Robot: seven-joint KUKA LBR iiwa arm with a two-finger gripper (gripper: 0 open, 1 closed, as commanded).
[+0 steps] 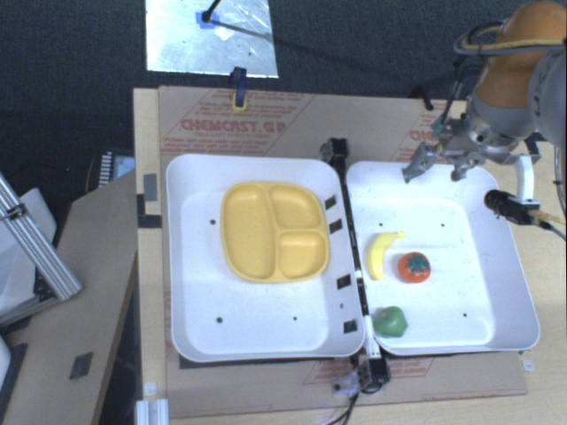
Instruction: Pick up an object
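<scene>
the arm (523,69) is grey with rounded, smooth casings and a broad orange band (532,25) wrapped over its bulging upper joint. thin dark cables loop beside the band and trail down toward the wrist. the end effector (438,168) is pale metal with two slim grey fingers, with a small teal mark above it.

I note a dark, speckled floor (372,34) behind the bench, with a shiny metal sheet (211,23) lying on it. Brown printed cardboard (266,122) covers the pale wooden benchtop (545,264). An aluminium frame rail (31,237) stands at the left.
</scene>
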